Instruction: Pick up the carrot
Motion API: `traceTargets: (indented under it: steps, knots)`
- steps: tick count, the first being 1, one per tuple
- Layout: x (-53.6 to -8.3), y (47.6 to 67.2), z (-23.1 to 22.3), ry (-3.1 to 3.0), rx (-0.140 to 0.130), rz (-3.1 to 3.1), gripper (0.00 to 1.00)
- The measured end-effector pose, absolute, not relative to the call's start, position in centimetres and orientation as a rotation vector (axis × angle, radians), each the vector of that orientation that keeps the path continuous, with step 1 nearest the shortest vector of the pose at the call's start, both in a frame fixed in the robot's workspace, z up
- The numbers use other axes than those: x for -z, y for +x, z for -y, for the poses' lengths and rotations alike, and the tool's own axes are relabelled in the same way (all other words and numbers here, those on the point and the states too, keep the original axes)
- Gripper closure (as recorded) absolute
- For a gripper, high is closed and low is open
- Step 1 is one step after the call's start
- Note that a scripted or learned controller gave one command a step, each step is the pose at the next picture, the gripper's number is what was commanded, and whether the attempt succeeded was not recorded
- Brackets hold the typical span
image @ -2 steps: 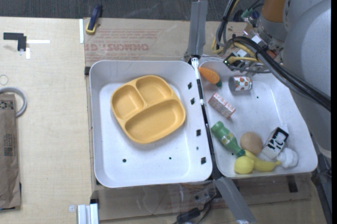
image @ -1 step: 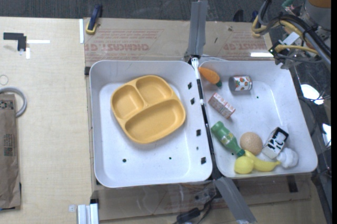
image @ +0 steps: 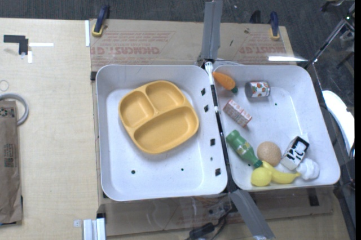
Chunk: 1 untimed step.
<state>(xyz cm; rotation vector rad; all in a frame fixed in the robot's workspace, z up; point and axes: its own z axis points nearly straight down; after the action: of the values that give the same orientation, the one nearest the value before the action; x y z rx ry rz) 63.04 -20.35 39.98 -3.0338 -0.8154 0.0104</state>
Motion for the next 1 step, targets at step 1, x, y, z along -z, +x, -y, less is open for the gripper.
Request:
traceTargets:
  steps: [1]
  knots:
    - [-30.77, 62.66, 22.28, -2.830, -0.010, 1.360, 1.00]
